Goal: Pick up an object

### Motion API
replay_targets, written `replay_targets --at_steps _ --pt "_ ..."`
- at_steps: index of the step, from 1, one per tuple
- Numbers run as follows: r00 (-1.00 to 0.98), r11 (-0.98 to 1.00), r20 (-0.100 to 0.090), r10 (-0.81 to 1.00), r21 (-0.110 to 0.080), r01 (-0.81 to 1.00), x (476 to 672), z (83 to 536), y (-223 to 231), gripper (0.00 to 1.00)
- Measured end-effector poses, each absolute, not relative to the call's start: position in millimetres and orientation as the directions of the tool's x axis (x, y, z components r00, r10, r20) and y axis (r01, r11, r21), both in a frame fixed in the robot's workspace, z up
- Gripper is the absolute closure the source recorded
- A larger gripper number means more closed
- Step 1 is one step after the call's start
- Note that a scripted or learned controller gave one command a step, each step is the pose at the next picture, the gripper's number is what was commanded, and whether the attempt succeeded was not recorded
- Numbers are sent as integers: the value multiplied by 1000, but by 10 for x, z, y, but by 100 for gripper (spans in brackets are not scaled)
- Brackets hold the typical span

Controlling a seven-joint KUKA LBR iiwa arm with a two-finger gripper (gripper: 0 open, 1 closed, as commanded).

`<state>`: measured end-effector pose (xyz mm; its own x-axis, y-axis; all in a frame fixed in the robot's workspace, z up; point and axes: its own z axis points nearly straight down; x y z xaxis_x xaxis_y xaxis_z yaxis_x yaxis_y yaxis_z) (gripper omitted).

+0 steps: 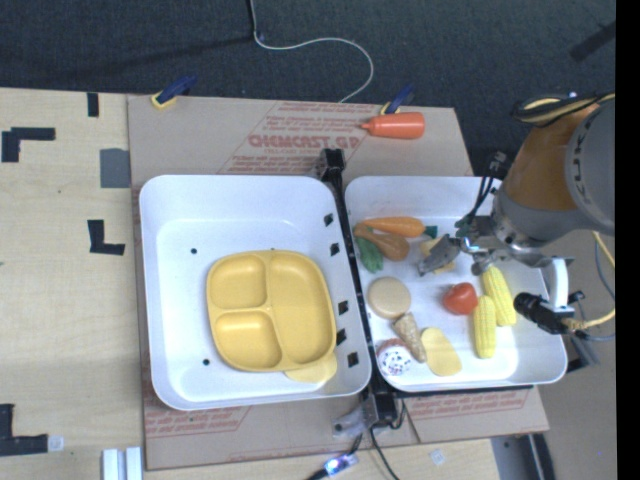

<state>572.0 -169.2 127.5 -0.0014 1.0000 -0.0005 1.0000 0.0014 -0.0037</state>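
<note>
The right bin (440, 190) holds toy food: a carrot (396, 226), a green piece (371, 256), a tan round bun (389, 295), a red tomato (460, 298), two corn cobs (498, 294) (484, 327), a yellow oval piece (440, 352), a mushroom-like piece (408, 330) and a small white round item (394, 361). My gripper (452, 254) hangs over the middle of this bin, just above and left of the tomato, right of the carrot. Its grey fingers (436, 259) look spread with nothing between them.
The left bin (170, 268) carries a yellow divided plate (270, 308). An orange carrot-shaped toy (395, 125) lies on the cardboard behind the bins. A white cable (320, 43) loops over the dark floor at the back. The arm's orange band (545, 163) rises at the right.
</note>
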Motion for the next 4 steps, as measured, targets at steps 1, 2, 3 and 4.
replay_targets --at_steps 1,2,3,4 --pt "-2 2 -2 1000 0 1000 5722 832 -1684 0" --pt "-2 2 -3 1000 2 1000 5729 956 -1688 100" --pt "-2 2 -1 1000 3 1000 5832 1522 -1694 100" --pt "-2 2 -2 1000 4 1000 5870 2150 -1720 100"
